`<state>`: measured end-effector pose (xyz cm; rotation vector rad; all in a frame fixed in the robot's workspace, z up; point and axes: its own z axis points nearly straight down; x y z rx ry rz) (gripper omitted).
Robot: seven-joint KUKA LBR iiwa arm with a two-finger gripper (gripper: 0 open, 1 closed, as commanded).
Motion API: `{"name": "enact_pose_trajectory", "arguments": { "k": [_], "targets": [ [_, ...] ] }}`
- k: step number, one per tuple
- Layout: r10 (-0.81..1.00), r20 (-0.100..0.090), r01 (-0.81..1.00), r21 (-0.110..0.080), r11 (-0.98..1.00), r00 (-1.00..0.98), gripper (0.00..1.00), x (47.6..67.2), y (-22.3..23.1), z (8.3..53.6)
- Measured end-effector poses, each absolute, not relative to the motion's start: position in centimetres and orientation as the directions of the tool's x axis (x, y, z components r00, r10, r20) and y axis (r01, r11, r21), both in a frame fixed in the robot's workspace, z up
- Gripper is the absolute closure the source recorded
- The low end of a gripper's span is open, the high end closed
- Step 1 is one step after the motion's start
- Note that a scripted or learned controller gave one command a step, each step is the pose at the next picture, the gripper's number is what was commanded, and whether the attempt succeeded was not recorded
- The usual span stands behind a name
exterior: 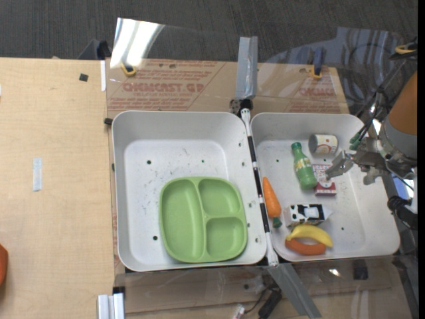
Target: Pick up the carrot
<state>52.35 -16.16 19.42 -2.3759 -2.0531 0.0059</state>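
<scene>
The carrot (271, 199) is seen lying against the right bin's (372, 244) left wall, well apart from the gripper (340, 165), whose jaws are spread and empty. A grasp could be blocked by that wall, or the carrot nudged aside.

Pale wooden bench (53, 165) — dark carpeted floor (199, 5) beyond — bright glare on clear sheeting (136, 42).

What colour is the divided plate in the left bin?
Light green; the divided plate shows best in the camera view.
</scene>
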Motion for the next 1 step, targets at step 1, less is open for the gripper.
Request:
{"name": "enact_pose_trajectory", "arguments": {
  "k": [1],
  "targets": [
    [0.977,-0.004,0.977,-0.011,-0.215,0.215,0.00,64.81,-13.28,9.49]
  ]
}}
